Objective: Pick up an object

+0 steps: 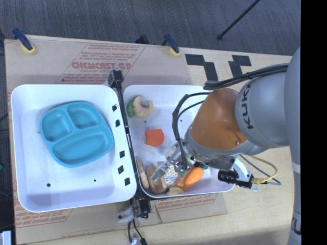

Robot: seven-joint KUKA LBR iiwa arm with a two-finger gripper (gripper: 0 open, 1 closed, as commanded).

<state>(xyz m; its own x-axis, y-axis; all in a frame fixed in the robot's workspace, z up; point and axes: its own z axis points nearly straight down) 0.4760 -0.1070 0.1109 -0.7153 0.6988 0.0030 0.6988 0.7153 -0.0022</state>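
The tool (172, 168) hung low in the right bin (163, 93) beside the carrot (192, 177); its grip state couldn't be told.

The arm (240, 121) runs out of the picture at the right, so its upper part is cut off. Its orange band and wrist cover much of the right bin (163, 93), hiding that bin's right wall and part of its floor. The gripper (171, 170) sits low among a cluster of small things in the near corner; whether its fingers are apart or together is too cluttered to tell. The carrot (192, 177) is partly under the wrist. The pale things (153, 180) beside it overlap each other, and their shapes cannot be told. A black rod (248, 11) leaves the frame at the top. The printing on the cardboard (102, 60) is partly covered by the bins.
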